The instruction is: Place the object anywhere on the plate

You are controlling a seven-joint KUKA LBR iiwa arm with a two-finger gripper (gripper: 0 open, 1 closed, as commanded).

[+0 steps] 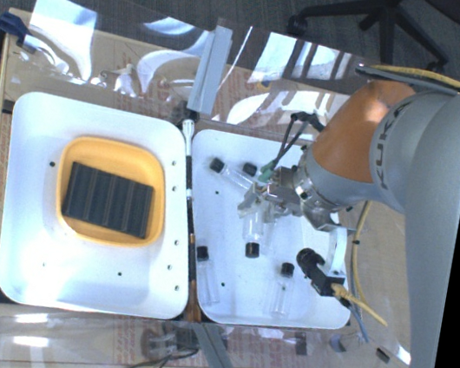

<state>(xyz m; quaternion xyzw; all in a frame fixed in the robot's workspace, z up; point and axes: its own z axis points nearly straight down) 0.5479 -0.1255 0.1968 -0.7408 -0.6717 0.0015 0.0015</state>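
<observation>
While arm reaches over right bin (217, 304), gripper (264, 201) sits mid-bin; grip state cannot tell. Clear vials scattered around. Yellow plate (116, 157) in left bin (15, 255), dark insert.

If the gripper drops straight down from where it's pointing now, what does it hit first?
Probably a clear tube lying on the right bin floor just under the gripper, though depth is hard to judge from this slanted view.

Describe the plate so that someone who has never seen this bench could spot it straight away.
Start with the two white bins side by side; take the left bin, away from the grey arm. The plate lies in its upper middle: a yellow rounded rectangle with a dark ribbed panel in its centre. Nothing else there is yellow or nearly as large.
</observation>
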